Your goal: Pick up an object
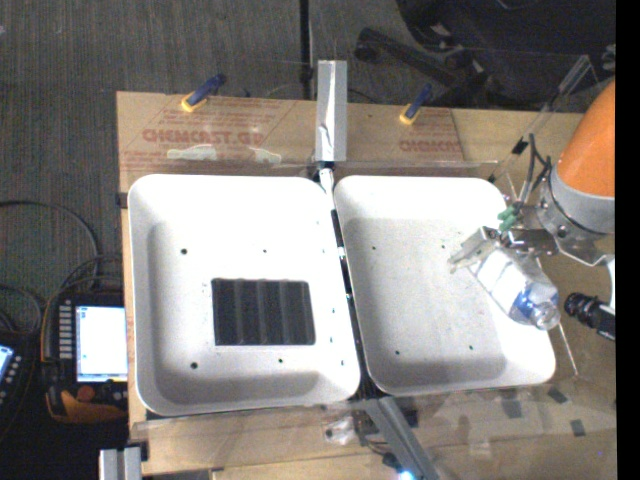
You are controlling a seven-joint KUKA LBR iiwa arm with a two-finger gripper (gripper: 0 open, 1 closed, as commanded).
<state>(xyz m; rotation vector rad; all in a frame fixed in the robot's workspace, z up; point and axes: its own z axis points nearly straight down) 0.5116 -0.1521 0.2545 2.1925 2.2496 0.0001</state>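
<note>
A clear plastic bottle point(517, 291) with a bluish end lies tilted at the right side of the right bin point(420, 358), its bluish end over the bin's right rim. My gripper point(487, 246) hangs right at the bottle's upper left end, close over it or touching it. The view does not show whether the bottle is held. A black ribbed rectangular block point(263, 312) lies flat in the middle of the left bin point(170, 218), far from the gripper.
The arm's orange band point(600, 148) and grey wrist reach in over the right bin's right rim. A metal post point(330, 123) stands behind the seam between the bins. Two clamps point(203, 92) sit on the cardboard at the back.
</note>
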